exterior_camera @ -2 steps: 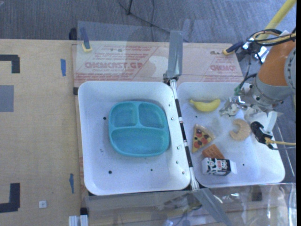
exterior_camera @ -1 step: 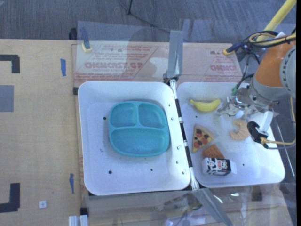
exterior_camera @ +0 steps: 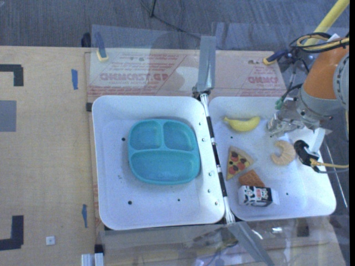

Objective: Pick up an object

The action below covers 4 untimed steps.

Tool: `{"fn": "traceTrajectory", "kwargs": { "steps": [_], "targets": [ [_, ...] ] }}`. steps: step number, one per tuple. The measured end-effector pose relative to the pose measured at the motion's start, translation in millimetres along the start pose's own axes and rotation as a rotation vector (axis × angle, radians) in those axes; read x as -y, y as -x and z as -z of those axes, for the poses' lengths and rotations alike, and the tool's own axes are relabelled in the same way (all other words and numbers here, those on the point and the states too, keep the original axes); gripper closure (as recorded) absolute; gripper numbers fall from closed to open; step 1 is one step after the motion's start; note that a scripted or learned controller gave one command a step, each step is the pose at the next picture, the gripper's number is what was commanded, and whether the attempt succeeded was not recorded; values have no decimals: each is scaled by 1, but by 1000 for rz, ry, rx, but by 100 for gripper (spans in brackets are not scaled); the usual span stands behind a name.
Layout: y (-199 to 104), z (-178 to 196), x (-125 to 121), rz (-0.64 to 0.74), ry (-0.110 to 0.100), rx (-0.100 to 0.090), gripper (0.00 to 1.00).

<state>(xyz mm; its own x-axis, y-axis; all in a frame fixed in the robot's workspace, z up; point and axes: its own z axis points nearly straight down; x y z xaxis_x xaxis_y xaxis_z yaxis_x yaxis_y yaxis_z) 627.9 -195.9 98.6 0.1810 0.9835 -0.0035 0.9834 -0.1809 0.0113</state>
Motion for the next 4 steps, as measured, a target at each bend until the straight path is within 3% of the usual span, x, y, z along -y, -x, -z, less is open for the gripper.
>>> {"fn": "traceTrajectory", "kwargs": {
  "steps": [1,2,3,4],
  "targets": [
    [0,0,0,0,0,0,0],
    [21,-10,39,104,-5,-13,0],
    [26,1,38,99,-2,-4,100],
    [-36,117,34,99,-9,-4,100]
  ]
}}
